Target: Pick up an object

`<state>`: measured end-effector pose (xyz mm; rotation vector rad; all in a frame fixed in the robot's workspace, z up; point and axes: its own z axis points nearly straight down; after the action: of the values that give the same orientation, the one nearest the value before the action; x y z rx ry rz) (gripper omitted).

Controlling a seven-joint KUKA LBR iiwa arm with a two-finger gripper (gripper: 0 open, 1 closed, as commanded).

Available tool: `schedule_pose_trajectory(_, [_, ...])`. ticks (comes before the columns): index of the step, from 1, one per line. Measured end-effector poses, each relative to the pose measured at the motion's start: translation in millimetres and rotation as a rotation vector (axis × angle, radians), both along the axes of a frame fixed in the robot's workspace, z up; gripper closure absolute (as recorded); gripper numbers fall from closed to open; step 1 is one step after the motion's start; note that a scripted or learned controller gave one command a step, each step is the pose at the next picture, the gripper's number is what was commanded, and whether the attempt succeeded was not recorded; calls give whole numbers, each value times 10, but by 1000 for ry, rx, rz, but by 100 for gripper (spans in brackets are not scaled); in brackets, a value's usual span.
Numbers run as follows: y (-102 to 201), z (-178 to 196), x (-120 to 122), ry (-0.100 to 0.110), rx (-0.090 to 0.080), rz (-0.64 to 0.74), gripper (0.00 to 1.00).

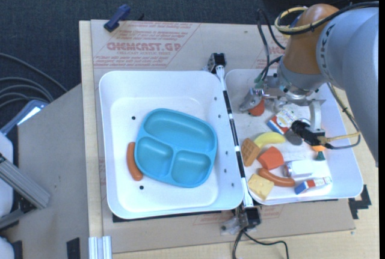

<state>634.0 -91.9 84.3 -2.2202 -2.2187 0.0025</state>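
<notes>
Overhead, camera view: the grey arm (355, 35) enters from the right, its orange band (310, 38) above the wrist, and the gripper (255, 103) sits low over the upper left part of the right bin (352, 182). Two metal fingers (248, 104) point toward the divider between the bins. A small red-orange object (257, 109) lies directly under the fingertips, touching or nearly so; whether it sits between the fingers cannot be told, nor whether the fingers are spread or closed.

Right of the gripper and slightly toward the near edge: a small white-and-blue packet (277, 124), then a dark grey piece (299, 130) with an orange-tipped item (319, 145) just beyond it. Nearer the camera than the gripper: a yellow banana (269, 139), a waffle-patterned toy (249, 151) against the divider, an orange block (271, 158), a red sausage (278, 178), a yellow cheese wedge (260, 187), and a white tube with red and blue marks (310, 182), all close together.

Left of the gripper, across the divider, the left bin (114, 107) holds a blue three-compartment plate (175, 147) with a second red sausage (133, 161) just beside its far-left rim.
</notes>
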Motion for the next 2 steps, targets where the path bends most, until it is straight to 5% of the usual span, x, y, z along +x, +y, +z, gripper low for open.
schedule_pose_trajectory(1, [1, 103, 5, -2, 0, -1, 100])
schedule_pose_trajectory(2, [855, 1007, -295, -3, 0, 2, 100])
